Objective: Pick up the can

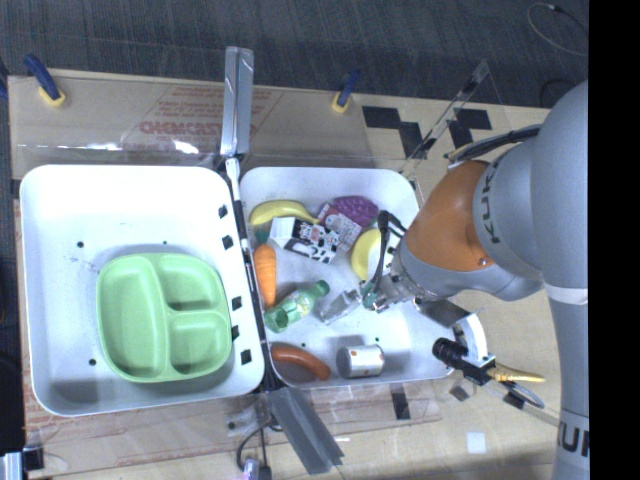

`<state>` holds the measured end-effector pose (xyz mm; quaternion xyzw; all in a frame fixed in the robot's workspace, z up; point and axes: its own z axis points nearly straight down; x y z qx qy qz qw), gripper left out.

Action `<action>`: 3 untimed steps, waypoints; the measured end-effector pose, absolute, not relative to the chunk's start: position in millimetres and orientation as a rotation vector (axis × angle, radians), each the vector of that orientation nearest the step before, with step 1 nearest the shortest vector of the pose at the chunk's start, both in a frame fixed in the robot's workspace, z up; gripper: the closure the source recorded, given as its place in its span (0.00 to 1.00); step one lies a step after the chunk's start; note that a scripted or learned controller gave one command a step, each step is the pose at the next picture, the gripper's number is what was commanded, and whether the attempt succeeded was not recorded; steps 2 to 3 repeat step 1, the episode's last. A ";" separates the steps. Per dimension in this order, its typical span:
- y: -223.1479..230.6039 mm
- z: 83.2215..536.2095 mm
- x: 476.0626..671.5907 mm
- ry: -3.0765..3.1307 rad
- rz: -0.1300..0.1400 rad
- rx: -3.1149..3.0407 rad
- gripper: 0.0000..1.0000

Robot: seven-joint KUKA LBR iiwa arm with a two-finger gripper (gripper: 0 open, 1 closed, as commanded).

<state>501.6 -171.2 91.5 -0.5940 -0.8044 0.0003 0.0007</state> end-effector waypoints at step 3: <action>-161.2 98.0 476.4 -2.548 0.000 -1.830 0.00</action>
